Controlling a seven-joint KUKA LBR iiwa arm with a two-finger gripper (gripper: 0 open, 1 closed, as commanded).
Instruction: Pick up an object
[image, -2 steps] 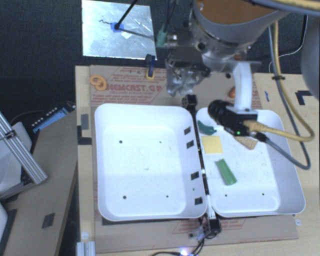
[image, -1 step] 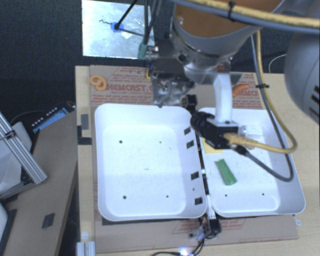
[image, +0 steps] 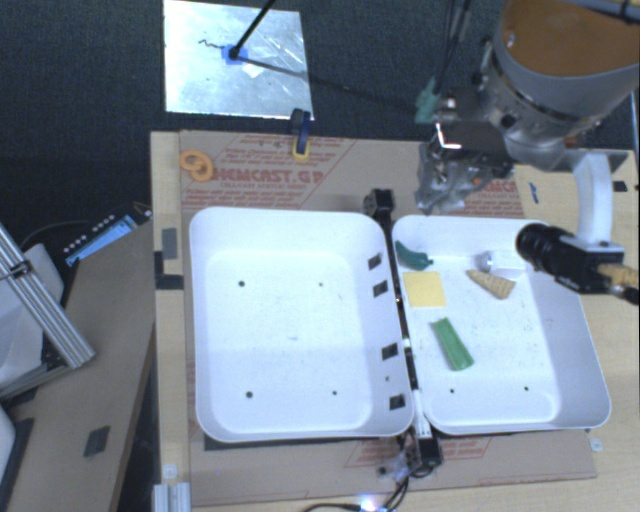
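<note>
The right bin (image: 560, 400) holds a yellow square pad (image: 425, 290), a green bar (image: 451, 343), a small teal curved piece (image: 414, 258), a tan cone-shaped piece (image: 492, 285) and a small grey bit (image: 484, 263). My gripper (image: 447, 188) hangs above the far rim of the right bin, over the cardboard, apart from all the objects. Nothing shows between its fingers.
The left bin (image: 290, 320) lies beside the right one, joined by black clips (image: 390, 300). A black camera mount (image: 560, 255) sticks in at the right edge of the right bin. A yellow-blue clamp (image: 299, 135) and an orange ring (image: 197, 165) sit on the cardboard behind.
</note>
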